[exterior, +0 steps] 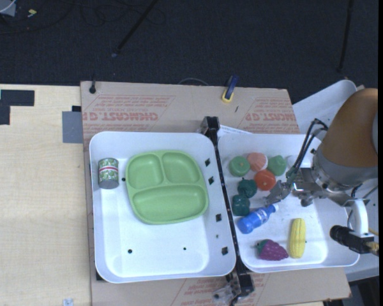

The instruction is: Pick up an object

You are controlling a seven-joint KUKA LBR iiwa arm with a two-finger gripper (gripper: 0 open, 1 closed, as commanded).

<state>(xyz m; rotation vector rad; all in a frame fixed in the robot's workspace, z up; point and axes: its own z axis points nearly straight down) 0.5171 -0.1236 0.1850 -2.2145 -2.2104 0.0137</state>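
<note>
Arm: the grey arm with its orange band (357,123) reaches in from the right, over the right bin (319,255).
Gripper: the gripper (282,193) sits low over the bin's middle, just right of the red object and above the bottle's cap end; whether it is apart or together cannot be told.
Blue bottle: the blue bottle (255,218) lies on its side in the right bin, long axis slanting, cap end up-right toward the gripper, base down-left near the divider.
Nearby: red ball-like object (265,180), dark green pieces (244,195), pale green and pink items behind.
Front of bin: corn cob (297,237) lies near upright in view; purple toy (271,250) beside it.
Left bin: green divided plate (167,187) and a small can (108,172).
</note>
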